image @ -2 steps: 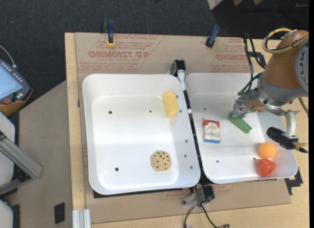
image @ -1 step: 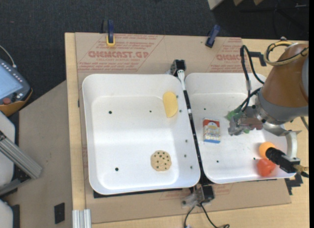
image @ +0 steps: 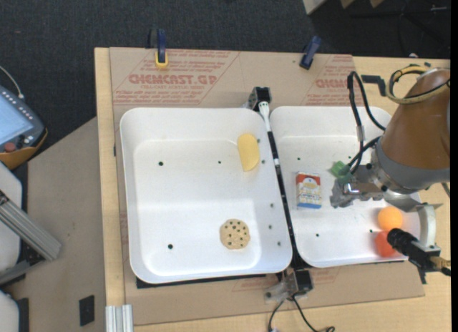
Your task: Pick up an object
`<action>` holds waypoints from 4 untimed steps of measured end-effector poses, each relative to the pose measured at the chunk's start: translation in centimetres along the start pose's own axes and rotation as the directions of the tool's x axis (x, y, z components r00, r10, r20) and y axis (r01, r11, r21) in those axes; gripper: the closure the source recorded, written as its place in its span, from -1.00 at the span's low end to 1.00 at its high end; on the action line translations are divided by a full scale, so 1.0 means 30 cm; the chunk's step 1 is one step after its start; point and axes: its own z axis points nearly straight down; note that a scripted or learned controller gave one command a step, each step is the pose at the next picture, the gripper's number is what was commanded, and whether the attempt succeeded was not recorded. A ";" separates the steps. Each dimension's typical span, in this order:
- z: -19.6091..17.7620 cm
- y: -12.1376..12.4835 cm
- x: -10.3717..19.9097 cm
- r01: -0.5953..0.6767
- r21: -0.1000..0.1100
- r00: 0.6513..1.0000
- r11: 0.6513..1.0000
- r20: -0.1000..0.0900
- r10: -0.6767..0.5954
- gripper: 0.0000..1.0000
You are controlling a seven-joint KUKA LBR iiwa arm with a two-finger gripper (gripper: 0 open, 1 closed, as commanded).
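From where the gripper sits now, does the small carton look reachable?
Probably yes. The gripper is in the right bin, just right of the carton, with bare floor between them.

One fixed cam, mounted high, looking down at a slant from the near side. Both bins fully framed: left bin (image: 143,202) centre, right bin (image: 322,248) toward 3 o'clock. Arm (image: 418,137) enters at 3. Floor at 12.

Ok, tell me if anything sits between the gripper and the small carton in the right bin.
Nothing visible does. The gripper is just right of the small carton, with bare bin floor between them. The green piece lies behind, off that line.
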 end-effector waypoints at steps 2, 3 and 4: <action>-0.382 0.180 0.425 0.007 -0.011 1.000 1.000 0.001 -0.007 1.00; -0.530 0.091 0.683 0.008 -0.008 1.000 1.000 -0.001 -0.008 1.00; -0.801 0.110 0.753 0.002 -0.013 1.000 1.000 -0.001 -0.002 1.00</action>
